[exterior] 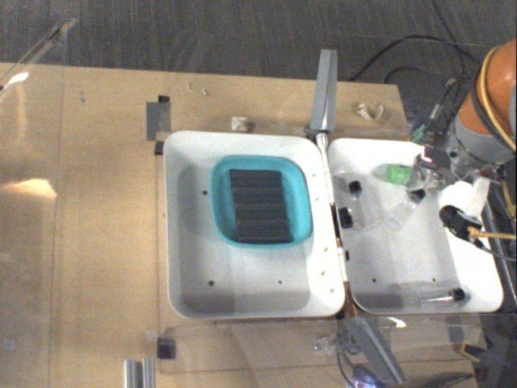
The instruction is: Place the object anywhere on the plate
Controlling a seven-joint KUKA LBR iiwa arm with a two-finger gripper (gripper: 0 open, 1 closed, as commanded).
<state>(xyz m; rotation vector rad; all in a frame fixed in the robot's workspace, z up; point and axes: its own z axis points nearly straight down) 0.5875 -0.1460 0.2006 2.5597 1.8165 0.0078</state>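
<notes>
A teal square plate [220,203] lies in the left white bin [186,289], with a dark ridged rectangle [258,207] on its middle. In the right bin [404,273] a small green object [396,173] lies near the far wall. My gripper [421,181] hangs just right of the green object, over the bin's far right corner. Whether anything is in its grasp is hidden by the wrist. A clear, glassy item [400,211] lies just in front of the gripper.
Two small black pieces [354,187] [345,216] sit near the right bin's left wall. A thin clear stick with a dark tip [443,297] lies along its near wall. A grey divider post [325,95] stands between the bins. Cables trail at the right.
</notes>
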